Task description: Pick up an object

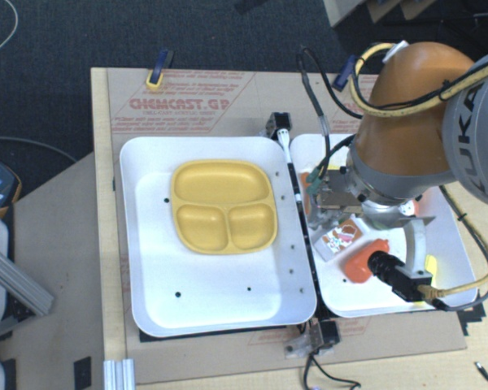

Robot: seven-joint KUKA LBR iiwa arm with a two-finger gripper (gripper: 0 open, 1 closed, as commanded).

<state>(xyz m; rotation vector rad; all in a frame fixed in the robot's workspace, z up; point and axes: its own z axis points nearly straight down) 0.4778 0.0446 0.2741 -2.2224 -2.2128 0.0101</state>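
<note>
the arm (407, 88) is reaching down into the right bin (351, 301), and the gripper (332, 208) is sitting low among the things there, mostly tucked under the bulky wrist. judging from this, the step in hand is the descent or the grasp itself: nothing is being lifted clear of the bin yet. i cannot tell how far the gripper is open, nor whether it is holding anything, since the wrist is covering it from above.

the likeliest target is looking like the small packet (340, 238), which is lying just below the gripper, on the side toward the near edge of the bench, close enough that it may be touching. it is a flat, pale card or sachet with red printing and a little picture on it, lying slightly askew. being thin and flat against the floor of the bin, it is probably going to be awkward to pinch.

an orange-red lump (358, 266) is lying just beyond the packet, further from the gripper. a green and orange thing (311, 184) is peeking out on the gripper's far side, against the bin wall. a small yellow piece (430, 265) is resting well off to the arm's side.

the next move is calling for a firm close on one thing alone, then a straight lift without dragging the neighbours.

the yellow plate (224, 204) is lying in the left bin (146, 218), well away from the gripper.
</note>
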